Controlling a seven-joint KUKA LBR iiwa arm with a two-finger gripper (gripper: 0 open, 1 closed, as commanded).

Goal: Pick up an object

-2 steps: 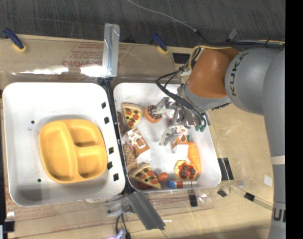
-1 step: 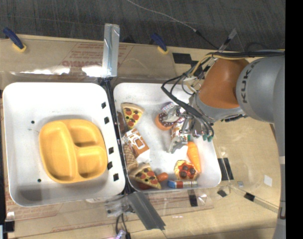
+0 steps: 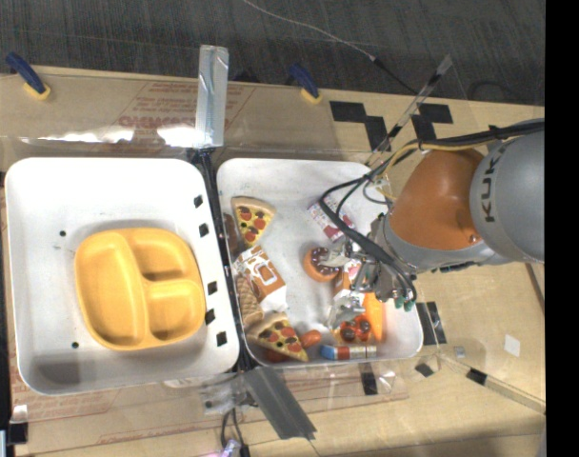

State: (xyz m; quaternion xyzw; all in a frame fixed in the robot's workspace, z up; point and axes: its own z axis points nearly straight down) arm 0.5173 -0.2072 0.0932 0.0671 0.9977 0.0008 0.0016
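Grey arm (image 3: 499,198) low over right bin (image 3: 270,174).

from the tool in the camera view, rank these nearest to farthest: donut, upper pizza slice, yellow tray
1. Donut, just left of the tool in the right bin.
2. Upper pizza slice, near that bin's left wall.
3. Yellow tray, over in the left bin.

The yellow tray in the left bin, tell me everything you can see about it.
The yellow tray is a glossy, plastic-looking dish with rounded corners, split by raised ridges into compartments: one long section along its left side and two smaller ones on the right. It lies flat, right side up, turned slightly askew, on the floor of the left bin, roughly central. Its compartments look bare, and it stands apart from the bin walls.
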